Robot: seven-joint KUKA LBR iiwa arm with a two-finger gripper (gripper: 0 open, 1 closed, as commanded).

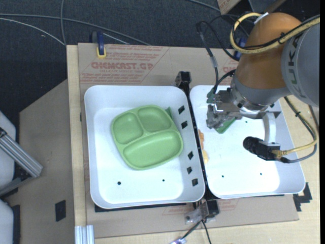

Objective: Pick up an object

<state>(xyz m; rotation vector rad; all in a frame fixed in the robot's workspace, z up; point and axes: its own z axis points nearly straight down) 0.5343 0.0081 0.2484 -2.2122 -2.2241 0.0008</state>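
Green item (227, 123) sits at the end effector (217, 117) low in the right bin (254, 184), but can't tell if the fingers grip it. Risk: only a corner pinched, so it slips on lift. Green plate (147, 136) in left bin (101, 151).

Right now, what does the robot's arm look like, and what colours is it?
The arm is fat, round and grey, with a shiny orange band above the wrist. A yellow cable loops over the orange part, and thin black wires run beside it. At the end sits the tool, a small block of silvery metal parts. Another yellow cable trails near a black piece.
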